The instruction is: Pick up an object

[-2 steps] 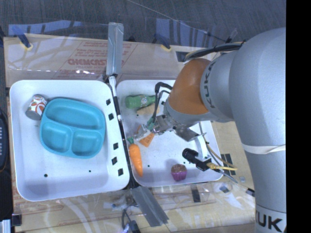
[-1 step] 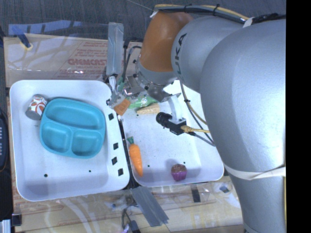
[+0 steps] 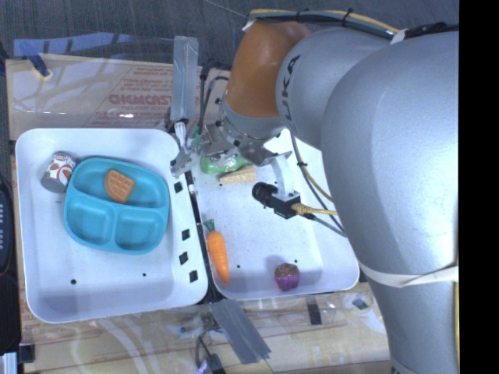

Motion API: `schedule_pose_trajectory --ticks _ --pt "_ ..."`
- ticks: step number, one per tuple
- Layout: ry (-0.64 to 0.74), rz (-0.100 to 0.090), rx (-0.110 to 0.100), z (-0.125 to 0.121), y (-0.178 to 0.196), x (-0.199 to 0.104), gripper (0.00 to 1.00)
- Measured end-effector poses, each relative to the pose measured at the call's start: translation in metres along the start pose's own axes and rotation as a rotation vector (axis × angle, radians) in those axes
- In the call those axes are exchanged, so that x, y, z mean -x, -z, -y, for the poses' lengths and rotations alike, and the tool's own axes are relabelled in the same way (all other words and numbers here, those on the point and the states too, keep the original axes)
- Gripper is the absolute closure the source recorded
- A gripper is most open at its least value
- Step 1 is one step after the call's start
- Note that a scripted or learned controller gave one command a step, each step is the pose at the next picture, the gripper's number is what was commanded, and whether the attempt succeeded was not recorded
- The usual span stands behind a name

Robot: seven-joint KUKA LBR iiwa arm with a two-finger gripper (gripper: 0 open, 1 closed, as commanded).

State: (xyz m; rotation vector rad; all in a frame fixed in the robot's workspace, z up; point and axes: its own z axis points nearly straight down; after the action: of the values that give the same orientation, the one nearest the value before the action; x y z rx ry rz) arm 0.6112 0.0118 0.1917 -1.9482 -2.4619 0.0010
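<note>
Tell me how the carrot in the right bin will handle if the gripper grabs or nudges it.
The carrot looks rigid, probably a light toy. Its tapered round body lies against the bin wall, so it may roll or slip from a pinch.

Large, smooth, rounded arm (image 3: pixel 390 154) in matte light grey, bulky casing. Glossy orange band (image 3: pixel 261 68) above the wrist, black "KA" lettering beside it on the grey shell. Yellow and black cables (image 3: pixel 327 15) clipped along the upper casing with dark ties. Below the band, a cluttered metallic wrist with thin dark wires. Just beside that, a small black cylindrical unit (image 3: pixel 274 197) on a white bracket, with a yellowish cable (image 3: pixel 320 211) trailing back toward the grey body.
</note>
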Motion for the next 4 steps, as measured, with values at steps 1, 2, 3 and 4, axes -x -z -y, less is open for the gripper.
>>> schedule_pose_trajectory --ticks 1,2,3,4 --pt "-0.147 0.003 0.000 0.013 0.000 0.096 0.00" --pt "0.008 -0.002 -0.008 -0.007 -0.091 0.121 0.00" --pt "0.121 0.003 0.004 0.006 -0.044 0.138 0.00" --pt "0.165 -0.002 -0.005 0.010 -0.103 0.121 0.00"
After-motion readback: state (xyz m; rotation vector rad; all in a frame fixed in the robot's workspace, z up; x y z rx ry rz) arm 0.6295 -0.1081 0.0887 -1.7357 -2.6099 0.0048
